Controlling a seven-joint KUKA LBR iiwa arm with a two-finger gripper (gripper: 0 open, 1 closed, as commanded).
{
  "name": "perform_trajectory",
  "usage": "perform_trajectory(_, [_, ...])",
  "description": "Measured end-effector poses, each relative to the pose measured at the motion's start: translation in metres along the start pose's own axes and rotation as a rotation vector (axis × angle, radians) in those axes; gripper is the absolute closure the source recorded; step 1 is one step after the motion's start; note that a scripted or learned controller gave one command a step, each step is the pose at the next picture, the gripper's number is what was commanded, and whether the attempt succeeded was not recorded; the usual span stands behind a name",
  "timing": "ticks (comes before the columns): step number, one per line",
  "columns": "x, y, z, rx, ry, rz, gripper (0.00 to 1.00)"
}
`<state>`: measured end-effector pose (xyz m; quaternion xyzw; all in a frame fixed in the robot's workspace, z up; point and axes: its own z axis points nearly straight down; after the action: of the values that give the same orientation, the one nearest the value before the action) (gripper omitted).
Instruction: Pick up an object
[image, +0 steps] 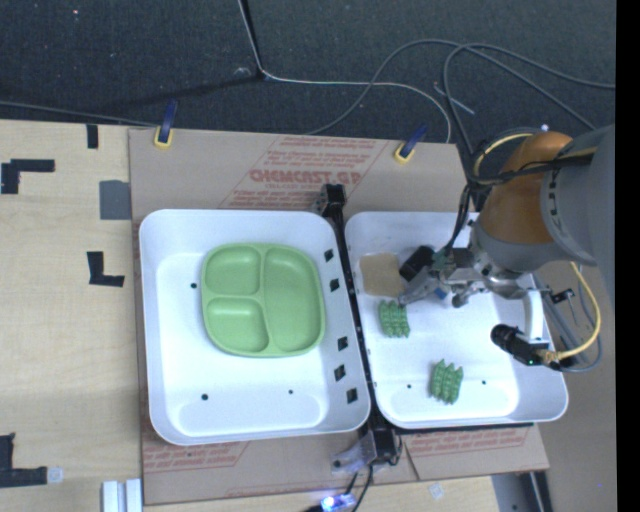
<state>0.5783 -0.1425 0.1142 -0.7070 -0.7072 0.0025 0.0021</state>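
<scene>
Camera view, from above at a slant: the arm (560, 210) comes in from the right and is cut off by the frame edge, so only the grey wrist section w/ the orange band shows. The gripper (412, 295) sits low over the right bin (500, 405), near its left-centre, and is hard to read; dark metal parts, cables and glare blur together there, so can't tell if it's released or clenched on anything. Its tip is just above and beside a small green ridged block (394, 320), maybe touching, but contact can't be confirmed at this res. That block lies in the left part of the right bin, near the divider; it looks dark green w/ a bumpy, studded top, roughly square. A second green ridged block (445, 382), same look, lies nearer the front of the same bin, well apart from the gripper. A tan flat piece (378, 274) sits by the bin's left wall, partly covered by the gripper body, so its full shape is unclear. The left bin (170, 400) holds a light green divided plate (264, 299) w/ three compartments. Both bins rest on a cardboard sheet (290, 170) held by clamps at the far edge; printing on it is partly legible only.
</scene>
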Motion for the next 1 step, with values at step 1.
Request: perform_trajectory(1, [0.0011,0.0012,-0.0134,-0.004,0.0,-0.003,1.0])
